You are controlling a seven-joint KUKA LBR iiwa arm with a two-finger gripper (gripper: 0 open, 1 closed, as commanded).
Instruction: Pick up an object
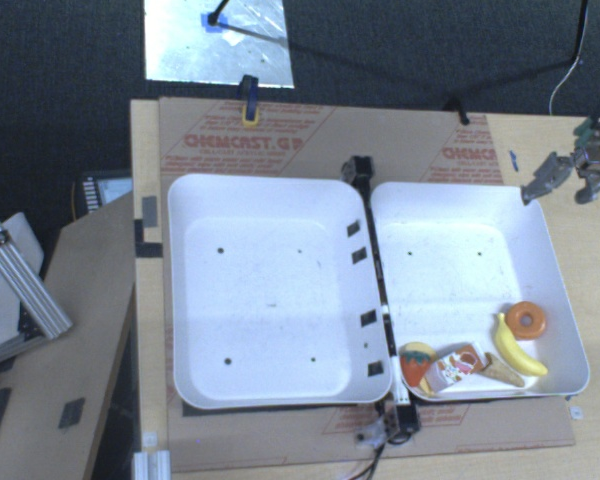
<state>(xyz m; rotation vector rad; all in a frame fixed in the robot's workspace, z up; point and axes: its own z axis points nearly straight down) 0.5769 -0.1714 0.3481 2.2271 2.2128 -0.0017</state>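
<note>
We see the hand (565,178) at the far right, hovering over the surface (310,133) just outside the right bin's (450,218) back corner, its two fingers spread apart with nothing between them. All the candidates lie bunched in that bin's near right corner: a yellow banana (518,348), an orange ring-shaped toy (526,319) touching its upper end, a small printed packet (454,365), a red-orange round piece (416,361) against the packet's left side, and a tan wedge (503,372) tucked below the banana. We judge these to be light plastic toys, stiff but smooth, so likely to skid under a glancing pinch. The banana looks to us the best choice: we would close across its narrow middle, fingers set crosswise to its length. The bin wall stands close behind it, which we expect may crowd one finger. The left bin (270,288) sits beside it, touching along the centre.
</note>
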